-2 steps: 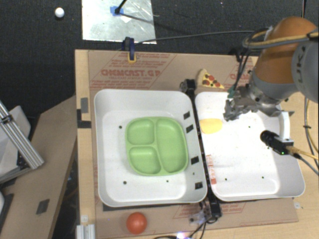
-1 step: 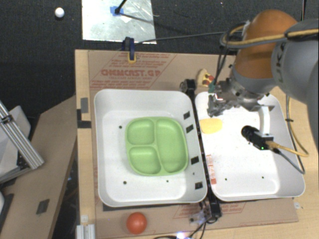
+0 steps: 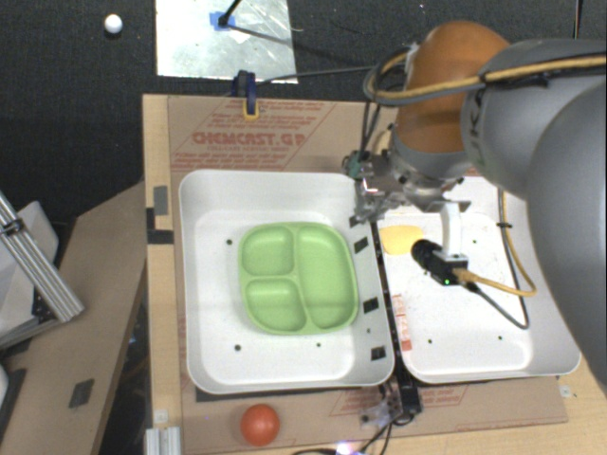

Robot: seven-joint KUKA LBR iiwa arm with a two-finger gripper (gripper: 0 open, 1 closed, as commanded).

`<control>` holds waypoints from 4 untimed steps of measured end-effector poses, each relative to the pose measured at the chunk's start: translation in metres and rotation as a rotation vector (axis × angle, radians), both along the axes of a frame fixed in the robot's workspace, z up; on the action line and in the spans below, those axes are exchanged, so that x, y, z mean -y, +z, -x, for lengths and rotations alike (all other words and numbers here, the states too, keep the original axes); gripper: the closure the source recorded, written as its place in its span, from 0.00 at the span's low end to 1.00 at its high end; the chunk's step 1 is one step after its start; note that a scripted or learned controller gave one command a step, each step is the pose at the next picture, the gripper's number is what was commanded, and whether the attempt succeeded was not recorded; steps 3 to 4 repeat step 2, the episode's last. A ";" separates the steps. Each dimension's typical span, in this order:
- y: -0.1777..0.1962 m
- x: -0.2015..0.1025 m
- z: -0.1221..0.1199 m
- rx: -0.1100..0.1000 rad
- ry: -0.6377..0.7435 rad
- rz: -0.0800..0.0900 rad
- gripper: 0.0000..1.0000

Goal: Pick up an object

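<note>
A small yellow object lies in the right bin, near its far left corner. My gripper hangs just above and to the left of it, over the rim where the two bins meet. A green divided tray lies flat in the middle of the left bin. The grey arm with its orange band covers the far part of the right bin.
A red ball rests on the cardboard in front of the left bin. Behind the bins are a blue clamp, a foil sheet and a small white ball. An aluminium rail stands at the left.
</note>
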State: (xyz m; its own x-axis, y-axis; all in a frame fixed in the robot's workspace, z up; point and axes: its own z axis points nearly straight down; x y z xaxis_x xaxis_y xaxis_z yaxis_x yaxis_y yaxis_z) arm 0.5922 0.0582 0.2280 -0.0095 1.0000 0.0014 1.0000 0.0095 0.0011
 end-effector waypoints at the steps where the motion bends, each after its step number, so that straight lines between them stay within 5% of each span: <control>1: -0.006 -0.042 -0.011 0.001 -0.001 0.000 1.00; 2: -0.006 -0.040 -0.011 0.000 -0.004 0.001 0.00; 4: -0.006 -0.040 -0.011 0.000 -0.004 0.001 0.00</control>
